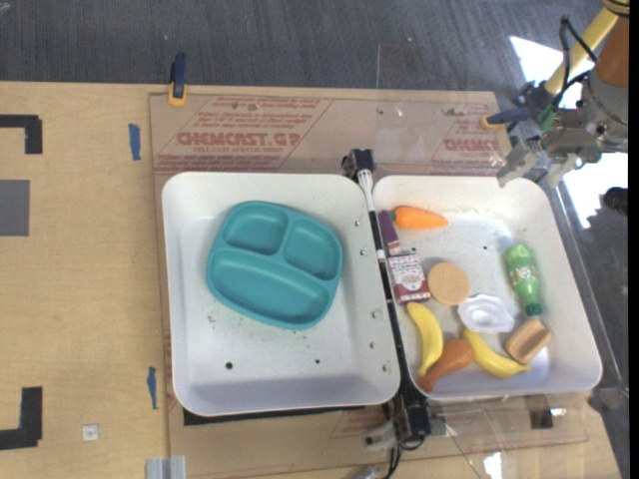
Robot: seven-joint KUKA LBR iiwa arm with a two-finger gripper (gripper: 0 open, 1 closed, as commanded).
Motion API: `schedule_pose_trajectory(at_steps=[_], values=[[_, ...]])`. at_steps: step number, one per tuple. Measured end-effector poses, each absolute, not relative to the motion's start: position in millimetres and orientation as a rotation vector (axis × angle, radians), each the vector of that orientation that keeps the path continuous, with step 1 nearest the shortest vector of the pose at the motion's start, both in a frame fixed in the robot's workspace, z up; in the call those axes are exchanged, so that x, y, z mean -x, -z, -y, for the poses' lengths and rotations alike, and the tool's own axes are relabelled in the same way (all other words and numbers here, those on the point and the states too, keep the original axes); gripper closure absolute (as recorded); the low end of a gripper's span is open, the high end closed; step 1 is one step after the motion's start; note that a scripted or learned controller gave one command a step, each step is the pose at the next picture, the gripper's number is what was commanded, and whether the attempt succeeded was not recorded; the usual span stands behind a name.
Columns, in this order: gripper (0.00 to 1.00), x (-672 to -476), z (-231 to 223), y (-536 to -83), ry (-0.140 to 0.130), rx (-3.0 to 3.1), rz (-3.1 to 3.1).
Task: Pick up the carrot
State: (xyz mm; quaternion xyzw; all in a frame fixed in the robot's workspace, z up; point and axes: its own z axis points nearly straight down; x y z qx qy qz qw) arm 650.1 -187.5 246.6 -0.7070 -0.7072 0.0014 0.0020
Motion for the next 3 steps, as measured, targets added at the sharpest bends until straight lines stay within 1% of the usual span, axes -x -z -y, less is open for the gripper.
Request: schedule_pose_trajectory(at_steps=[1, 2, 3], values=[[0.0, -655.6, 94.9, -153.0, -0.002, 2.152, 2.275], [0.0, -666.4, 95.1, -100.3, 0.001, 2.329, 2.11], [0.0, -618.8, 117.8, -96.4, 0.03, 2.121, 2.344]])
